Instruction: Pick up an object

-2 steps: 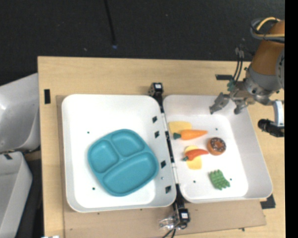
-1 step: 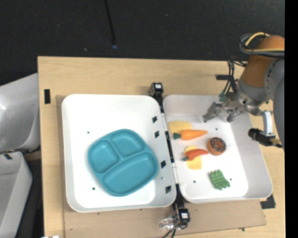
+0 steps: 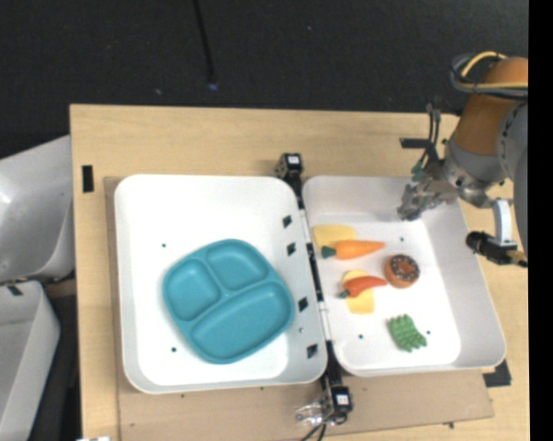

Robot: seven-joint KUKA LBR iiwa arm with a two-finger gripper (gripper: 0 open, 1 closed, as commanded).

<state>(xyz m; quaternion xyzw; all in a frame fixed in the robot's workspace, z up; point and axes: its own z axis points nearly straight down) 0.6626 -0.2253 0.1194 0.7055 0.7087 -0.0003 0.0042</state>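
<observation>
The right bin holds several toy foods: an orange carrot on a yellow piece, a red pepper over a yellow wedge, a brown doughnut and a green leafy piece. My gripper hangs over the bin's far right corner, up and right of the carrot, apart from every object. Nothing shows between its fingers.
A teal divided plate lies in the left bin. A hinge strip with black clips runs between the bins. The grey arm with its orange band comes in from the right. A white machine stands left of the bench.
</observation>
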